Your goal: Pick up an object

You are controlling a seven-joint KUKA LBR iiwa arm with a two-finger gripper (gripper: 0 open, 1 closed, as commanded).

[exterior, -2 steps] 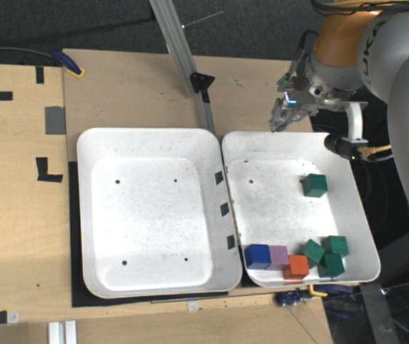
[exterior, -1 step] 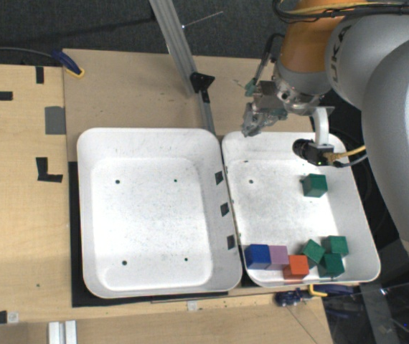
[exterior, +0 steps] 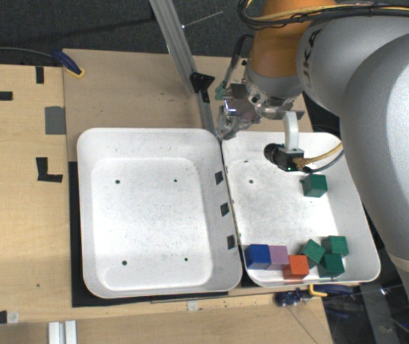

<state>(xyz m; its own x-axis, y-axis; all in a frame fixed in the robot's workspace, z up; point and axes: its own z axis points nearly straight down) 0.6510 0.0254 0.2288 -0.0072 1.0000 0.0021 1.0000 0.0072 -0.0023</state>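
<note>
The right bin (exterior: pixel 262 199) holds several small blocks. One green cube (exterior: pixel 315 185) lies alone toward its far right. Along the near edge sit a blue cube (exterior: pixel 258 255), a purple cube (exterior: pixel 279 255), an orange cube (exterior: pixel 298 265) and three green cubes (exterior: pixel 331 264) bunched at the near right corner. My gripper (exterior: pixel 229 122) hangs over the far left corner of the right bin, by the wall shared with the left bin, well away from every block. I see nothing held in it.
The left bin (exterior: pixel 90 192) lies beside the right one. A slanted metal post (exterior: pixel 179 45) rises just behind the gripper. The big grey arm body (exterior: pixel 384 120) overhangs the right bin's right side. A black part with a cable (exterior: pixel 283 156) hangs below the wrist.
</note>
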